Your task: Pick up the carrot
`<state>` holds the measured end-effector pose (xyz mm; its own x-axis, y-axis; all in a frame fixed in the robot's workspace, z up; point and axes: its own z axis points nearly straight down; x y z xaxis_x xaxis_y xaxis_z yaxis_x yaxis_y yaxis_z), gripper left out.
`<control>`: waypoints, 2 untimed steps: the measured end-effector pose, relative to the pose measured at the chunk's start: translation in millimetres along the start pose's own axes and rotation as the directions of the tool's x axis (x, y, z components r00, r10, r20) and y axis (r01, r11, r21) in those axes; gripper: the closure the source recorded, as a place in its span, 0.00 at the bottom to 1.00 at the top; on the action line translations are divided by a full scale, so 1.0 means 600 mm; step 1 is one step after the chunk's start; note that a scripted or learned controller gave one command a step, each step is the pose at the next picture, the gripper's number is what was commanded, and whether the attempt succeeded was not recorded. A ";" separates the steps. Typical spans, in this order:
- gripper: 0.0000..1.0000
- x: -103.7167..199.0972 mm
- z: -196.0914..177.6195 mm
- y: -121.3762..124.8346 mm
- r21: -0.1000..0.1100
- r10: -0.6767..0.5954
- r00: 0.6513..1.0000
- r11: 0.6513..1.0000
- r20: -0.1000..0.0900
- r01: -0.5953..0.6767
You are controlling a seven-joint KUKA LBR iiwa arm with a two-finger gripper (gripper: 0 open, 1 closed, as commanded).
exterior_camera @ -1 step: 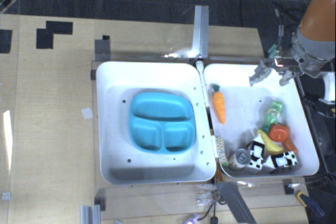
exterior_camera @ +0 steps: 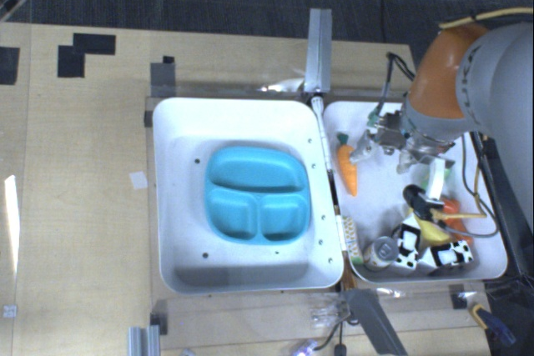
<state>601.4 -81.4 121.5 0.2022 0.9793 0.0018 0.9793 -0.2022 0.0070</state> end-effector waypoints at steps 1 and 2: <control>0.00 0.088 -0.107 -0.114 0.004 0.018 1.000 1.000 0.000 -0.018; 0.00 0.143 -0.106 -0.169 0.006 0.044 0.999 0.999 0.000 -0.044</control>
<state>519.2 23.0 184.3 0.2450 0.9695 0.0017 0.9695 -0.2450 0.0008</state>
